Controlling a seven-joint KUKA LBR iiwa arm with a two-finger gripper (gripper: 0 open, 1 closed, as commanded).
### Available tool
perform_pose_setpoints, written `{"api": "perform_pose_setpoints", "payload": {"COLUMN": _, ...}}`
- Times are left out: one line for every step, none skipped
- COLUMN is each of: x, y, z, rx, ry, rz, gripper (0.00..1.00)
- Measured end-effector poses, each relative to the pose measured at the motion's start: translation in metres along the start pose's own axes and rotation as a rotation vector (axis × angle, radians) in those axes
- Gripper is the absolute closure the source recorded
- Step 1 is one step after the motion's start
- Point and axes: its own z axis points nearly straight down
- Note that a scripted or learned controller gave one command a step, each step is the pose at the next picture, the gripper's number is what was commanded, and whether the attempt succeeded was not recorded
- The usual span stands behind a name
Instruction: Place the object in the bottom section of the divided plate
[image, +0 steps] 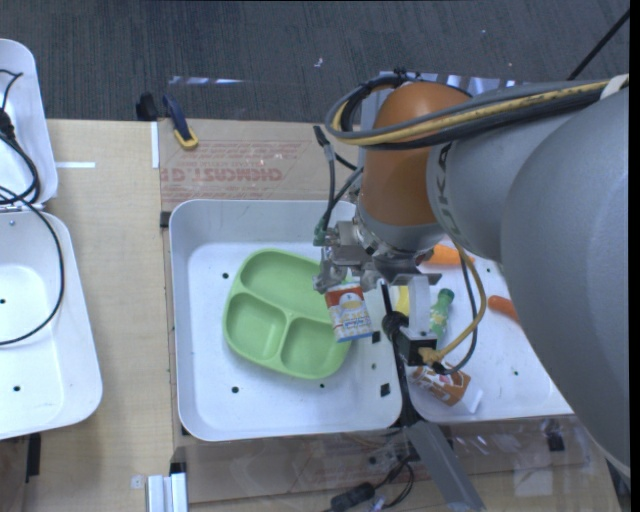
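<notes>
A light green divided plate lies in the left white bin, with one long section at the top and two smaller ones below. My gripper hangs over the plate's right edge. A small white packet with red and blue print sits between its fingers, held just above the plate's right rim. The arm's orange band and grey body cover the bin area behind the gripper.
The right bin holds several items: a green-capped bottle, a yellow piece, orange objects and a brown wrapped item. Black cables hang by the gripper. A cardboard sheet lies behind the bins.
</notes>
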Motion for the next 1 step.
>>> {"api": "perform_pose_setpoints", "payload": {"x": -0.0003, "y": 0.0001, "z": -0.0001, "rx": 0.0, "ry": 0.0, "rz": 0.0, "gripper": 0.0}}
